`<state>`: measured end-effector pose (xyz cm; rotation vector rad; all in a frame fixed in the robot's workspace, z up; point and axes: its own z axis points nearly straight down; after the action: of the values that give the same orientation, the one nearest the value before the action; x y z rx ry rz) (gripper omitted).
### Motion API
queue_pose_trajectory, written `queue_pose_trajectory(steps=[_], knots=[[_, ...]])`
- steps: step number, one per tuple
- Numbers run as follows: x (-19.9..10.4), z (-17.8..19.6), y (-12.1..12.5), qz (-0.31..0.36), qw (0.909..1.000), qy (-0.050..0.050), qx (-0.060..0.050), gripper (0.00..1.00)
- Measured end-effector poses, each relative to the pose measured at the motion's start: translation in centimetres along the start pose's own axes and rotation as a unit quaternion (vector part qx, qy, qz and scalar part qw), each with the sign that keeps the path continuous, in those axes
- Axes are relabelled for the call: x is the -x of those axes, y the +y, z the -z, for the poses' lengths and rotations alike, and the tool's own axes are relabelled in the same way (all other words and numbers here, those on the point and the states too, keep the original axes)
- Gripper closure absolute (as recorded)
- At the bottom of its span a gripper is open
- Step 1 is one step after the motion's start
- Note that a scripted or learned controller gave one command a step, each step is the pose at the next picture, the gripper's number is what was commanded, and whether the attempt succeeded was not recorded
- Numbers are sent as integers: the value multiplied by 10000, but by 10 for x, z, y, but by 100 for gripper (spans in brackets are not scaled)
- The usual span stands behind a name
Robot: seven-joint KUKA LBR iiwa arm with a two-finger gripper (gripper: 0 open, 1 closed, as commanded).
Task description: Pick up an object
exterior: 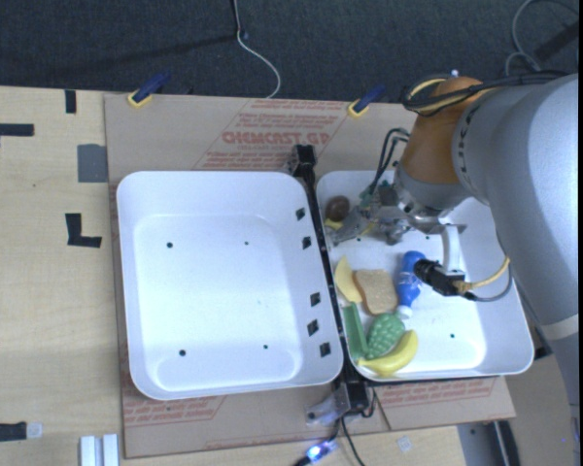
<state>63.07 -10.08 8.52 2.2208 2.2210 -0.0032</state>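
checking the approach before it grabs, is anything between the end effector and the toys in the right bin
Nothing visible. The end effector sits low in the right bin, near its far left corner beside a small brown object. The bread slice, blue bottle and banana lie nearer the camera, uncovered.

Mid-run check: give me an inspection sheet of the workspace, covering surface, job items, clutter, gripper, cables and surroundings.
Surface: two white bins on a cardboard sheet; left bin, right bin.
Job's things: in the right bin, banana, green bumpy toy, bread slice, blue bottle, small brown item.
Clutter: nothing seen.
Gripper: gripper low over the right bin's far end; hold unclear.
Cables: yellow cable by the wrist.
Surroundings: dark cloth behind.
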Motion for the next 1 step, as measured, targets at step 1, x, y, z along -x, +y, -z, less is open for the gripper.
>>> queue_pose_trajectory(steps=[1], knots=[[0,-1,37,14,10000,4,-14,0]])
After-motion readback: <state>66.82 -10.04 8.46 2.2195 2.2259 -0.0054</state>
